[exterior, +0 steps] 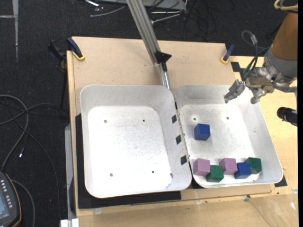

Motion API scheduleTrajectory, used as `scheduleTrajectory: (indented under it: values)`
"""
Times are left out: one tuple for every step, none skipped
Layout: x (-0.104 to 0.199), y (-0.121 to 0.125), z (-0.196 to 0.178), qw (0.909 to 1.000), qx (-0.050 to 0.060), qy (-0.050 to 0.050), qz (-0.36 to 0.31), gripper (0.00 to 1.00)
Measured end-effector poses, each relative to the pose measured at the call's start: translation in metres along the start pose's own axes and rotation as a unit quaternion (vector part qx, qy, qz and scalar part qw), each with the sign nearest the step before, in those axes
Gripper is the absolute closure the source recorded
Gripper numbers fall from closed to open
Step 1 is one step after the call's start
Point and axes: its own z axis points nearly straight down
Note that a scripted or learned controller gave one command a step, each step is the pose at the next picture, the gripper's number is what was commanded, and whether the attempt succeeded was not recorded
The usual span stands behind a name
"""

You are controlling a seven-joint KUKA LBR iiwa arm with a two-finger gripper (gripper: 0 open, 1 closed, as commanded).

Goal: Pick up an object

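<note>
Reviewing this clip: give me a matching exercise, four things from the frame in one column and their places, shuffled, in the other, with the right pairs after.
Things:
1. lone blue cube
2. gripper
3. row of five cubes
4. left bin

Places:
A. along the near edge of the right bin
B. over the far right corner of the right bin, fingers apart, holding nothing
C. near the middle of the right bin, apart from the others
D. beside the right bin, with no cubes in it

Pairs: 1-C, 2-B, 3-A, 4-D
</note>
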Motion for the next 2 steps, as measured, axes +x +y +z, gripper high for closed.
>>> scheduleTrajectory:
  values:
    - [-0.009,-0.042,0.040,1.0000,0.003,0.000,0.003,0.00]
    - [0.062,-0.055,0.111,1.0000,0.004,0.002,-0.003,0.00]
